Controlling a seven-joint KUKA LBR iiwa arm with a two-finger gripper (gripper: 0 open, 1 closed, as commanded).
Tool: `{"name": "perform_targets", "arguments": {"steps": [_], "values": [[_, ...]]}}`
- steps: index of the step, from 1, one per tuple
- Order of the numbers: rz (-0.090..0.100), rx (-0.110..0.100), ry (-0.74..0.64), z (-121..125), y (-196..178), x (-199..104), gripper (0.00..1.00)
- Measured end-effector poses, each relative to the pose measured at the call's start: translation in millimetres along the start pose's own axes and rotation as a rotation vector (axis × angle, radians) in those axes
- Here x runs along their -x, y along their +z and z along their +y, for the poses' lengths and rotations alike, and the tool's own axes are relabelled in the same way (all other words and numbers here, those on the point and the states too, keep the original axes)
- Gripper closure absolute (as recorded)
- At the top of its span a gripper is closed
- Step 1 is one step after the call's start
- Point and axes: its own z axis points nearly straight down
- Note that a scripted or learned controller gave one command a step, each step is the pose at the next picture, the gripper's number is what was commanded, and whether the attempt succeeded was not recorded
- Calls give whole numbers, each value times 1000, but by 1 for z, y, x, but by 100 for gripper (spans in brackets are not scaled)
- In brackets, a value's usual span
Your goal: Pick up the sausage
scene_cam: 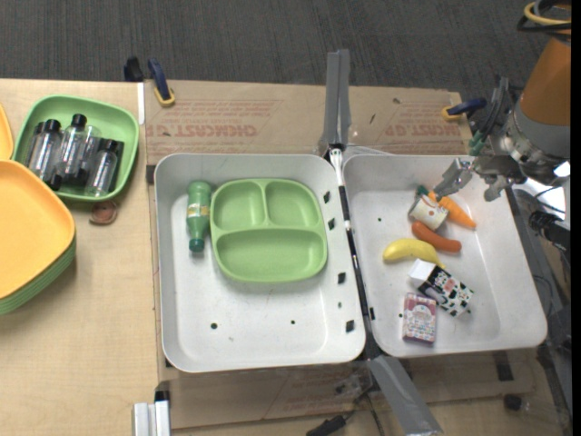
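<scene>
The sausage is a short reddish-orange link lying in the right bin, toward its far right part. An orange carrot lies just behind it, a small white and tan item sits to its upper left, and a yellow banana is at its left. My gripper hangs over the bin's far right corner, pointing down and left. Its tip is just above the carrot and the white item, a little beyond the sausage. Nothing shows in its grasp.
A black-and-white patterned carton and a pink box lie nearer the front of the right bin. The left bin holds a green divided plate and a green bottle. A green tray of bottles and stacked yellow plates sit at the left.
</scene>
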Motion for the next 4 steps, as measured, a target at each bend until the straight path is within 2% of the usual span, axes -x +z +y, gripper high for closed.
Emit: {"name": "perform_targets", "arguments": {"steps": [1,2,3,4], "values": [[-4,17,53,-4,127,43,0],[1,3,-104,-80,136,39,0],[-1,5,-297,-6,135,28,0],[-1,5,-293,-6,127,29,100]]}}
